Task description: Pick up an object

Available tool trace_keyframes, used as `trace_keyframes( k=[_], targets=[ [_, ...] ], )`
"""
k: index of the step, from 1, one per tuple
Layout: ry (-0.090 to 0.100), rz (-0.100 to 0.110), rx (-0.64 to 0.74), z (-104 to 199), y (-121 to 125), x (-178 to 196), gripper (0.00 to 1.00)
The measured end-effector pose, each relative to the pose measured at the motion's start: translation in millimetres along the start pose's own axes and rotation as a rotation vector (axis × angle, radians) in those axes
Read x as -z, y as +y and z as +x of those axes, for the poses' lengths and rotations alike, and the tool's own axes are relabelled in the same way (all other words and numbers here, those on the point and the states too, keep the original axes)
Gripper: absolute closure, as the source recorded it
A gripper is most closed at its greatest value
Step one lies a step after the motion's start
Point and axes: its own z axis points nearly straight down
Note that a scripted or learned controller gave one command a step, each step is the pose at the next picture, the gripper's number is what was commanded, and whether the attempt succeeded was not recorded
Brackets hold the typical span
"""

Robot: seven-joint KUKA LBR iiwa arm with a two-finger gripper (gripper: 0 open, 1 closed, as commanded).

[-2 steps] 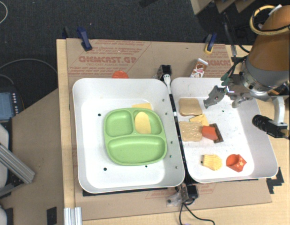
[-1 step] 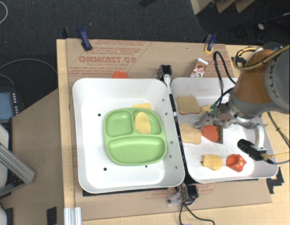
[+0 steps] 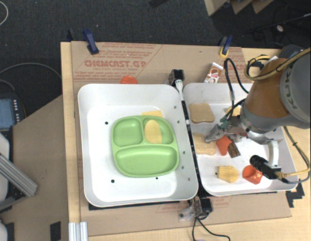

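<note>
I am reaching in from the right and hanging my claw (image 3: 221, 133) low over the middle of the right-hand shallow white bin (image 3: 209, 184), because that is where the loose pieces are lying close together. I am taking the small orange-red block (image 3: 223, 145) as my target: it is sitting just on the near side of my claw, so a short drop should reach it. My wrist is covering the claw from above, so I cannot tell how wide it is standing, and I am seeing nothing gripped in it. The block's long axis seems to be running roughly far to near, leaning a little, though part of it is hidden under me. A small dark brown block (image 3: 234, 151) is touching or just beside it on the right, and a pale tan flat piece (image 3: 205, 147) is lying just to its left, so I am judging the crowding a risk for a clean grip. A tan bread-like slice (image 3: 201, 113) is lying farther off.
</note>
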Motion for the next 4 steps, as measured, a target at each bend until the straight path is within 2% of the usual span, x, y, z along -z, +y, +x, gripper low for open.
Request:
trace_keyframes(
  k=[1,2,3,4],
  targets=[
    [0.001,-0.004,0.000,0.5,1.4,10.4,1.00],
    [0.002,-0.002,-0.001,0.5,0.9,9.6,0.00],
    [0.003,0.001,-0.004,-8.8,-66.2,-0.2,0.00],
    [0.000,-0.001,0.003,-35.7,-8.1,-0.8,0.00]
  ],
)
